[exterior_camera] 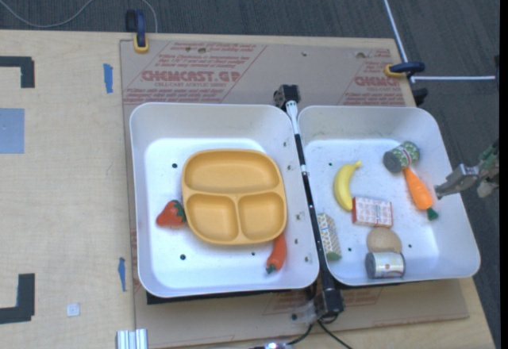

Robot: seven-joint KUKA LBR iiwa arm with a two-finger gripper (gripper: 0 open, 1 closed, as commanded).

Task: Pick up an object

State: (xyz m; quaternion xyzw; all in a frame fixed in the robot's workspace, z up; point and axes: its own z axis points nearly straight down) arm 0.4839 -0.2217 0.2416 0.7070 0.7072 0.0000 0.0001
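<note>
The orange plastic carrot (418,189) lay in the right white bin (456,256) at about three o'clock, just below a green-labelled can (402,157). The metal two-finger gripper (446,188) sat just right of it at the bin's rim; its opening could not be told

A wooden bench (63,205) carries two white bins (143,181) side by side on a cardboard sheet (198,70).

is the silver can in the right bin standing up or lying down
Lying down: the silver can rests on its side near the right bin's front wall, below the potato.
</note>
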